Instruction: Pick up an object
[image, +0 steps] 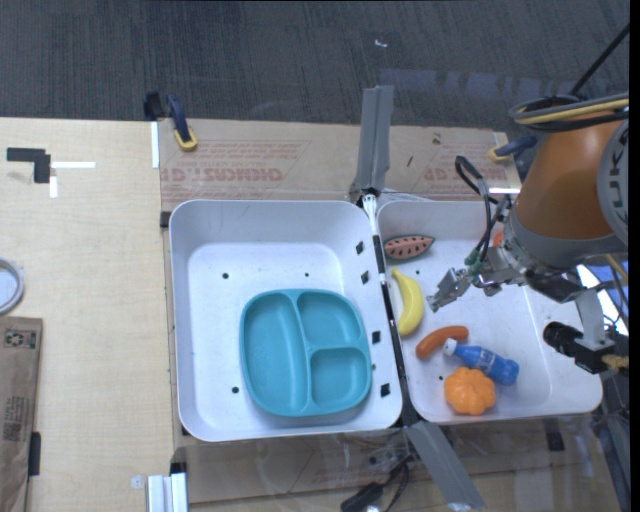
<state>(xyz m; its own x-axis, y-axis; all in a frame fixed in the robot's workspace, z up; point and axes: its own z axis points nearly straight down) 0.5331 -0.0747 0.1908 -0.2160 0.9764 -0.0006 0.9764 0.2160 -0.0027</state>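
**Gripper over the right bin, nothing between its fingers**

At the bottom of the frame, low in the right bin (560, 400), sits an orange (470, 391). Just above it and touching it lies a blue bottle (484, 361), tilted, its white cap toward the left. A sausage (441, 340) lies just left of the cap, slanting up to the right.

In the left bin (200, 300), a blue tray (304, 351) with three compartments rests flat toward the lower middle of the frame, nothing in it.

Higher up, a banana (407, 301) lies along the right bin's left wall, just beside the divider between the bins, curving downward. To its right, near the middle of the right bin, hangs the gripper (445, 291), pointing left and down toward the banana and sausage. Its fingers stand a little apart with nothing held; it is near the banana but not touching it.

Behind the gripper, the arm (570, 190) enters from the right edge, its orange band large in the upper right.

Near the right bin's top wall lies a fruit slice (409, 246), reddish with dark seeds.

Beyond the bins runs a strip of cardboard (260, 160), with a clamp (178, 122) at the upper left.
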